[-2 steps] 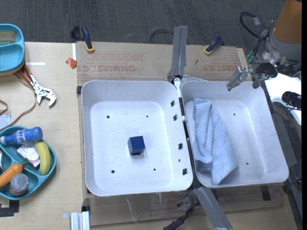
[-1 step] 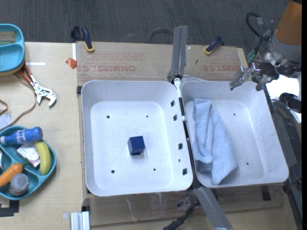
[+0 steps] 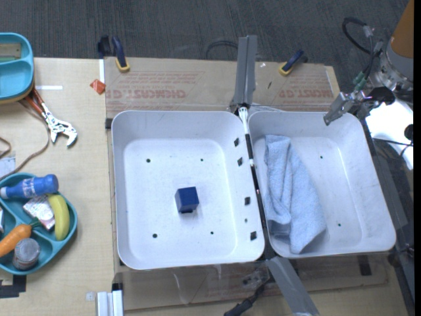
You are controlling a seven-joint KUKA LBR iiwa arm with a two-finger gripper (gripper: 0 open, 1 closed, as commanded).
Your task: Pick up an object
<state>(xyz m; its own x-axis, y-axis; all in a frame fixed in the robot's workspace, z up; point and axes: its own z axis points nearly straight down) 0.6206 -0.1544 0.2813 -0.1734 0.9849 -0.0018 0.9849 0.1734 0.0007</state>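
Hovering at the right bin's (image 3: 368, 143) far corner, our gripper (image 3: 342, 108) leaves its jaw state untellable; towel (image 3: 289, 196) lies below-left, blue block (image 3: 187, 199) farther left.

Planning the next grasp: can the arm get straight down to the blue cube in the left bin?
Probably yes. The blue cube sits alone on the left bin floor, away from the walls. The gripper is over the right bin's far corner, beyond the towel.

Left of the 2 bins, a blue tray (image 3: 66, 232) with a banana (image 3: 60, 216) and a wrench (image 3: 58, 128) on the bench (image 3: 72, 163).
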